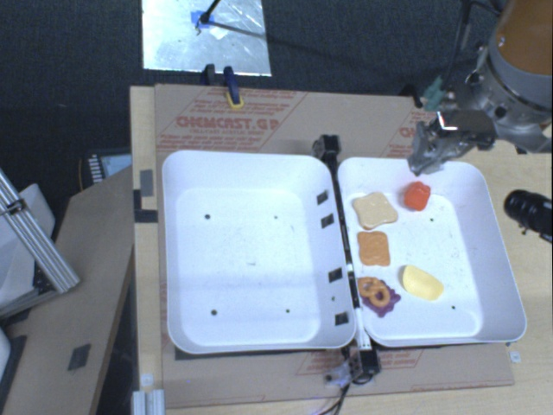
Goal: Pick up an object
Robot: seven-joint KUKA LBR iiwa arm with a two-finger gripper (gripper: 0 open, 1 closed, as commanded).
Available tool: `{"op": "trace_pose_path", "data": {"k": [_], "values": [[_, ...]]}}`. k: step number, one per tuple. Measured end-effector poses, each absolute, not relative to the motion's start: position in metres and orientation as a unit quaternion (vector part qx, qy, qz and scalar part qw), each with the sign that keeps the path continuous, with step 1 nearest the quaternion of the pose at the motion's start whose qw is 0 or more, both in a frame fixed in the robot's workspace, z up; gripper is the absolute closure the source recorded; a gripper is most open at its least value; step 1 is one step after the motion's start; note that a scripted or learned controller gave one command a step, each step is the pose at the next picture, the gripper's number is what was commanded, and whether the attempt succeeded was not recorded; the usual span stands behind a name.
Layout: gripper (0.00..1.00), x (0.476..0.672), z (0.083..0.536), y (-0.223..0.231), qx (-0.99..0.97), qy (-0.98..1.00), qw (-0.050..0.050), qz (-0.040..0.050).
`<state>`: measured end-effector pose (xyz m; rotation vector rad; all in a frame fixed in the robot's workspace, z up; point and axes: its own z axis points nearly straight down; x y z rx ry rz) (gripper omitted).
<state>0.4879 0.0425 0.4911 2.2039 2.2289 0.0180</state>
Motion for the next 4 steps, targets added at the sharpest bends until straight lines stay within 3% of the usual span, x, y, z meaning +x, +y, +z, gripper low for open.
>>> {"op": "trace_pose_path", "data": {"k": [1, 2, 3, 4], "values": [[1.0, 0.486, 0.379, 0.113, 0.703, 0.711, -0.003, -0.0031], [1.0, 0.487, 0.463, 0.156, 0.704, 0.71, 0.002, 0.0053], [1.0, 0.487, 0.47, 0.154, 0.704, 0.71, 0.001, 0.0026], [1.0, 0.502, 0.538, 0.191, 0.704, 0.71, 0.002, 0.0047]]}}
